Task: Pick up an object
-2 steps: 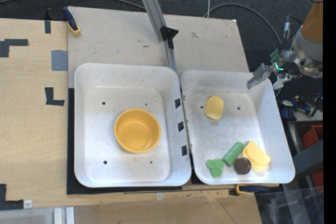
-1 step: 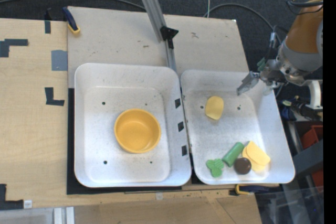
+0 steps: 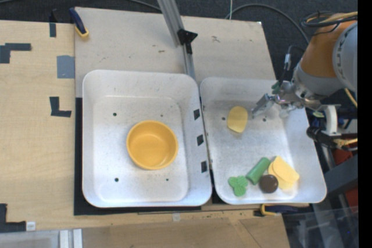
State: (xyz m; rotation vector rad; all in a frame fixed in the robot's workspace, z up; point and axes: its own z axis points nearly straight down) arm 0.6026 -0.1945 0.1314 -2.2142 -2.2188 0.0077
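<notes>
So the arm comes in from the right and its end effector (image 3: 263, 106) hangs over the right bin (image 3: 302, 142), just beside the pale yellow disc-shaped piece (image 3: 237, 119). My guess is that's the thing it's lining up on, since it lies on its own with open floor around it, way easier than the clump. Nothing is between the fingers as far as I can see, and honestly the tips are too small and dark against the speckled floor, so I can't tell if they're apart or together.

The clump sits in the near corner of that bin: a green cylinder (image 3: 257, 171), a green leafy bit (image 3: 237, 184), a brown ball (image 3: 268, 183) and a yellow block (image 3: 284, 172), all touching or nearly so, so edges blur together. The left bin (image 3: 104, 90) holds a yellow bowl (image 3: 152, 144), well apart from the arm. The arm's wrist gets cut off at the right edge.
</notes>
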